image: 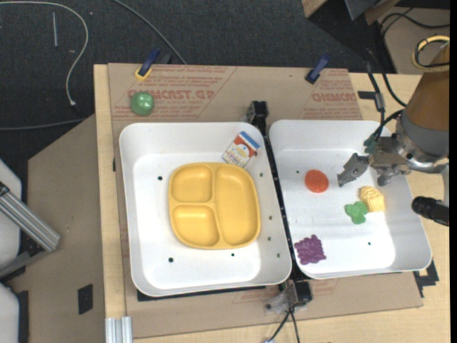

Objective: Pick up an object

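The gripper (370, 173) hangs over the right bin (407, 259), fingers spread apart and holding nothing. The orange-red object (317, 181) lies at its nine o'clock, the yellow piece (372, 199) and green piece (355, 211) at six, the purple grapes (310, 249) toward seven.

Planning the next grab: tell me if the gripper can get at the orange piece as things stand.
Probably yes. The gripper hangs over the right bin, just right of the orange piece, which lies apart from the other items.

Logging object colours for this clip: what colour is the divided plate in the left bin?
Yellow: the divided plate shows plainly in the camera view.
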`<state>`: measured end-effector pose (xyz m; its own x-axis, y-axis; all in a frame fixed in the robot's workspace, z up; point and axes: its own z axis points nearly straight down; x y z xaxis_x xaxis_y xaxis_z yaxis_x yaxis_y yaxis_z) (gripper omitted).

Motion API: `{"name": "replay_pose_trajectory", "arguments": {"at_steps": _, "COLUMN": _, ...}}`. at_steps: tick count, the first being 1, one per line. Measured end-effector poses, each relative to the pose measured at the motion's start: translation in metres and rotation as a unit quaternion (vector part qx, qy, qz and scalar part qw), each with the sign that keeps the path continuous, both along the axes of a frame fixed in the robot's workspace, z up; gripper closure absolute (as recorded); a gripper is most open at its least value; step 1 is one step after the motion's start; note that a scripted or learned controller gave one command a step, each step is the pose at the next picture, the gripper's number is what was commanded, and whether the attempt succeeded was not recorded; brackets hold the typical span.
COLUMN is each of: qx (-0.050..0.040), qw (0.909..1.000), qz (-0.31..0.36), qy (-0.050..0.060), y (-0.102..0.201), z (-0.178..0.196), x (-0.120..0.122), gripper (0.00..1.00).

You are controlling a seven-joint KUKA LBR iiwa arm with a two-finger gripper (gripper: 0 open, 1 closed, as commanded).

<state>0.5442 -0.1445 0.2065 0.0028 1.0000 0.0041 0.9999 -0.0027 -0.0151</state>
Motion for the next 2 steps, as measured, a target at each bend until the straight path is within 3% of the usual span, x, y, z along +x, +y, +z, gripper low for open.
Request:
{"name": "replay_pose_trajectory", "arguments": {"at_steps": 1, "qx": -0.0012, "qw": 1.0, "qz": 0.002, "qy": -0.007, "y": 0.0, "z": 0.007, "x": 0.003, "gripper": 0.0}}
{"name": "replay_pose_trajectory", "arguments": {"at_steps": 2, "qx": -0.0007, "qw": 1.0, "qz": 0.002, "qy": -0.004, "y": -0.002, "z": -0.046, "x": 0.012, "gripper": 0.0}}
